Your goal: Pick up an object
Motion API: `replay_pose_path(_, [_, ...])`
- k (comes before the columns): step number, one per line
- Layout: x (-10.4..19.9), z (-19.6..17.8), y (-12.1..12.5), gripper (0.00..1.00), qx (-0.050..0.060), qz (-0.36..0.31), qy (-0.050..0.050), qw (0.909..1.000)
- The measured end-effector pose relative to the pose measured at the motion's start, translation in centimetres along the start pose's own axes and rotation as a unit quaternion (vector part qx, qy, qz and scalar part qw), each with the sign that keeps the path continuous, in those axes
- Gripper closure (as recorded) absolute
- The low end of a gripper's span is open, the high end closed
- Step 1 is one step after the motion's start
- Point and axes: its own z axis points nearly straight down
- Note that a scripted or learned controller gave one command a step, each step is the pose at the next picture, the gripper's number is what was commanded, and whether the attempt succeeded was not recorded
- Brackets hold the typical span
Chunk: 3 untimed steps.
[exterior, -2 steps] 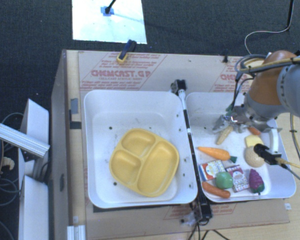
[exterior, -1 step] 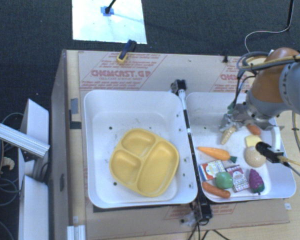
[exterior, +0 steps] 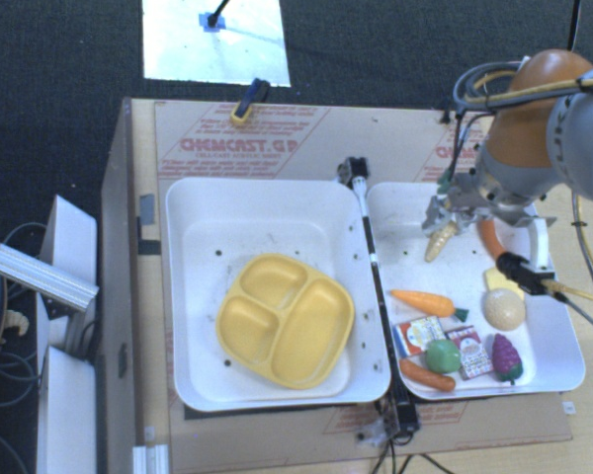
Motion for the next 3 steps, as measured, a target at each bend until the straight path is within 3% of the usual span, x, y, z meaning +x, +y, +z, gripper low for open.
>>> replay_pose_path(1, [4.6, -5.2, -1.9, 1.00, 0.001, 0.000, 0.000, 1.0000])
replay_pose_path(2, [7.0, -9.0, -1.9, 1.00, 0.001, -0.001, 0.000, 1.0000])
replay_pose_path(3, [10.7, -8.3, -4.5, 1.00, 0.002, 0.000, 0.000, 1.0000])
